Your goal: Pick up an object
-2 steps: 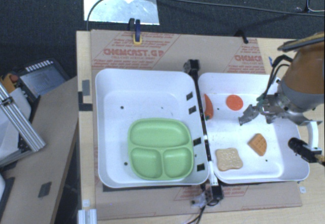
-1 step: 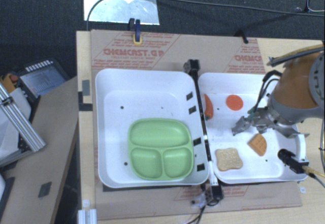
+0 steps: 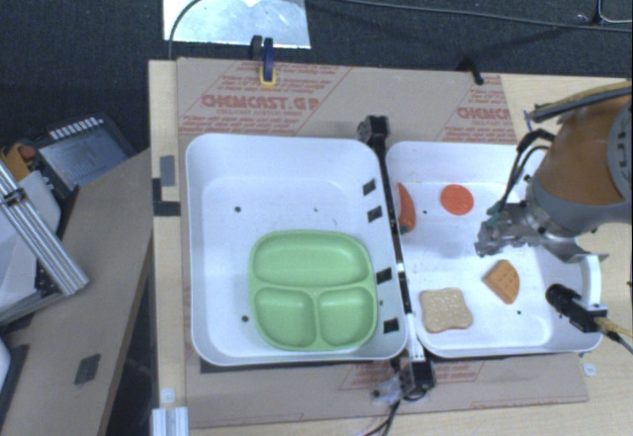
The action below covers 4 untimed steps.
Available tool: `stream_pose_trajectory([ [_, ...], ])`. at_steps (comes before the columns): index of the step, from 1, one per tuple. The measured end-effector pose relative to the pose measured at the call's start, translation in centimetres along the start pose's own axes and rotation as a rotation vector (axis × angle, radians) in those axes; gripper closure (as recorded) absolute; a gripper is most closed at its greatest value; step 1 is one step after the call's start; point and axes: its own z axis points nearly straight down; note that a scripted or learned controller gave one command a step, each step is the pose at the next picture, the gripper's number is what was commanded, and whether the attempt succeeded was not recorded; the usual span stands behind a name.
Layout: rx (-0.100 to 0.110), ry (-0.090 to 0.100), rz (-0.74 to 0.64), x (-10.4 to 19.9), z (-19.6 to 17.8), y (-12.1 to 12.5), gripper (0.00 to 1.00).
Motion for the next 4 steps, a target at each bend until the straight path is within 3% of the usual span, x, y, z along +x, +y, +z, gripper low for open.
stream_pose_trajectory([
  [2,-0.003,-0.001,-0.002,-0.1,-12.5,-0.2,1.00],
  [3,0.000,0.000,-0.002,-0.2,-13.3,-0.1,1.00],
  [4,0.001,0.002,-0.006,5.0,-13.8,-0.2,1.00],
])
